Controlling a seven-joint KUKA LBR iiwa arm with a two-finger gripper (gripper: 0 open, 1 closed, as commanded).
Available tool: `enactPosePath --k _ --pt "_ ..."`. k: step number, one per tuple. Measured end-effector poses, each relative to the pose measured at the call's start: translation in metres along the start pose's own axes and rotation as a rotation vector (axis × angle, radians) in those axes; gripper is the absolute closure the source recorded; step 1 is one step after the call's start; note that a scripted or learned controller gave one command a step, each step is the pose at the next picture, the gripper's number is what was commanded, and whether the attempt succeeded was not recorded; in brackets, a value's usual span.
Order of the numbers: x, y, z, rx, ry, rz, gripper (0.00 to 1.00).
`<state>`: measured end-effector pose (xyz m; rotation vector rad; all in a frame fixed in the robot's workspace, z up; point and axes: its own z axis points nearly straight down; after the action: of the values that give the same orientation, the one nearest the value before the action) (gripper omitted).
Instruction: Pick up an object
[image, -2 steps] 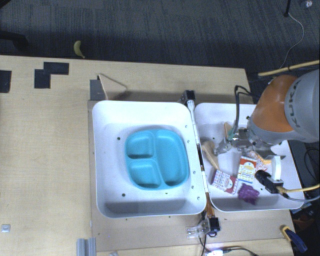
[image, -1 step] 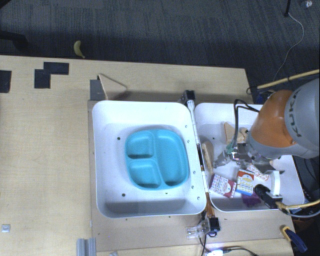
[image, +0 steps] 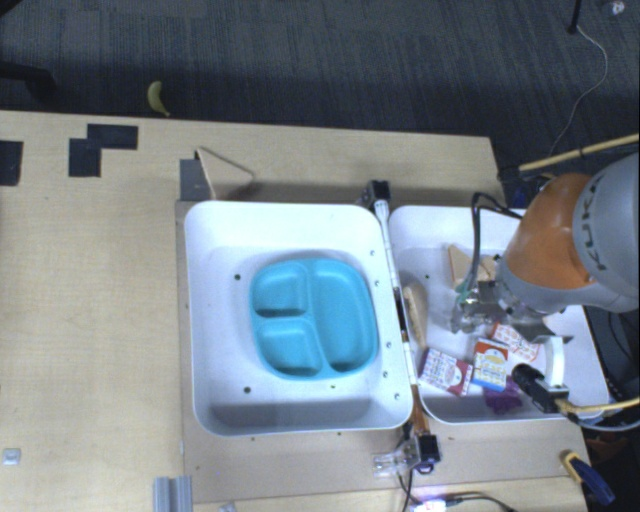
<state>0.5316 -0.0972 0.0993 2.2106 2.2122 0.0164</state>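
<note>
Pincer (image: 468, 308), grip unclear, above flat printed cartons (image: 447, 371); moulded blue divided tray (image: 310, 315) nearby

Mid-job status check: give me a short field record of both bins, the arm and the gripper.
left bin: holds a blue divided tray
right bin: cluttered with printed boxes, a purple item and a wooden piece
arm: reaches in from the right, over the right bin
gripper: low among the right bin's items
held: nothing visibly held
</note>
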Motion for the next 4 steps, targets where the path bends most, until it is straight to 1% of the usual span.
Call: enactPosePath --k 1,2,3,4 --pt "0.0 0.0 0.0 0.0 0.0 -0.001 0.0" --pt "0.001 0.001 -0.011 -0.003 0.001 -0.001 1.0" --pt "-0.071 0.055 0.013 0.007 -0.001 -0.001 1.0" --pt "-0.067 0.055 0.014 0.01 0.005 -0.003 0.0"
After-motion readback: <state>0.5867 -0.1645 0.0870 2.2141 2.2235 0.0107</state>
